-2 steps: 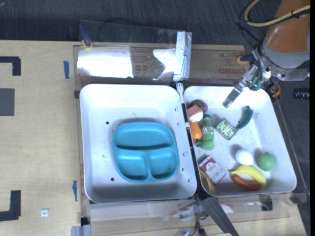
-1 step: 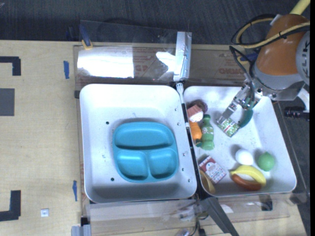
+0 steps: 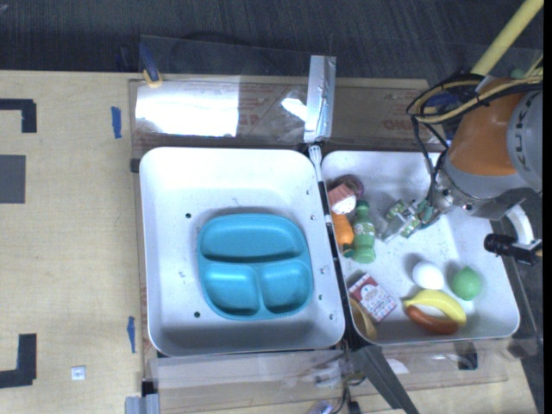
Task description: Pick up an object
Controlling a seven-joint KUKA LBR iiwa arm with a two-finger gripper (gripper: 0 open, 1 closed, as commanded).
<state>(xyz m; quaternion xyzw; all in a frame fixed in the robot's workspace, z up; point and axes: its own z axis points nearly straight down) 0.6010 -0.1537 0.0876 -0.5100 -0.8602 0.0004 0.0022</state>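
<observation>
A light wooden bench (image 3: 69, 257) fills the left of the frame; dark grey floor (image 3: 259, 3) runs along the top.

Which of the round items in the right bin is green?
The green ball, at the bin's right side just above the banana. The other round item, the white egg to its left, is plain white.
</observation>
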